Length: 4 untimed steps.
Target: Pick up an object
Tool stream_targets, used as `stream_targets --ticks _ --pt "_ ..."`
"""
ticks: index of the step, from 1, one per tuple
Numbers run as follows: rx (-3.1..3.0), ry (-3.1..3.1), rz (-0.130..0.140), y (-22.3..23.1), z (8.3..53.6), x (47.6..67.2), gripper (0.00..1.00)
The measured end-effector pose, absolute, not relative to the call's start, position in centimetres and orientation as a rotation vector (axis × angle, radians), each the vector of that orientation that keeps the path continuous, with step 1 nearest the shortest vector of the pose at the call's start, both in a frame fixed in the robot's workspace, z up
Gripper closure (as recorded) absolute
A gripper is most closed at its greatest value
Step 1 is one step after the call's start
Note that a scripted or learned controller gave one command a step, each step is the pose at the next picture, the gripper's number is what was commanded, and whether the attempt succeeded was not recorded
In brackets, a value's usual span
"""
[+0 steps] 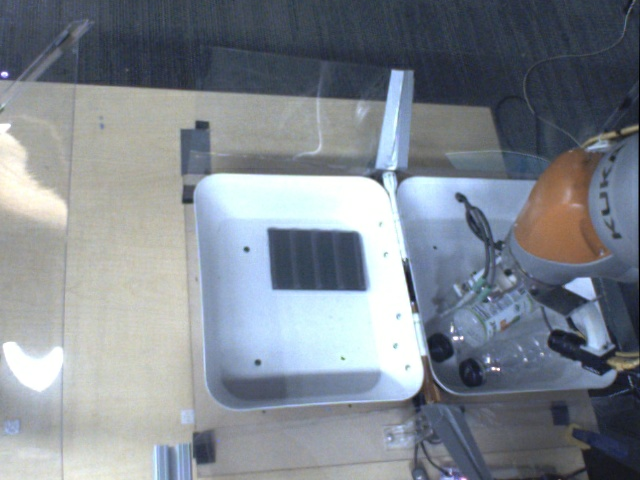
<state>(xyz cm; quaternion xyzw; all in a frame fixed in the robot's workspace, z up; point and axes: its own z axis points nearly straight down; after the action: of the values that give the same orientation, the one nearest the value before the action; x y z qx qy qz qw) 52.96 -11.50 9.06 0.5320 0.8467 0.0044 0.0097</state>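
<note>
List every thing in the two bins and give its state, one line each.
Left bin: upright on the bench, a dark grated panel flat on its floor.
Right bin: upright, holding clutter near its front edge.
Clear plastic bottles: lying on their sides, black caps on.
Claw: down inside the right bin over the bottles; grip too cluttered to tell.
Arm: reaching over the right bin.

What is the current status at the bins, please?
End effector low in right bin, finger state unclear. Clear plastic items beneath, none seen held. Left bin has dark grate.
</note>
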Motion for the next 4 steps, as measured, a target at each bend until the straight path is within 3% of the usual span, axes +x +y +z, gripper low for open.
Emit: stream_targets --ticks 1,2,3,4 --pt "1.661 2.644 0.014 -11.5 9.1 53.0 0.00" --pt "2.053 2.371 0.005 -12.5 12.2 54.1 0.00" --pt "1.711 2.621 0.009 -10.2 8.9 57.3 0.00" --pt "1.704 2.615 0.016 -10.1 10.3 57.6 1.00"
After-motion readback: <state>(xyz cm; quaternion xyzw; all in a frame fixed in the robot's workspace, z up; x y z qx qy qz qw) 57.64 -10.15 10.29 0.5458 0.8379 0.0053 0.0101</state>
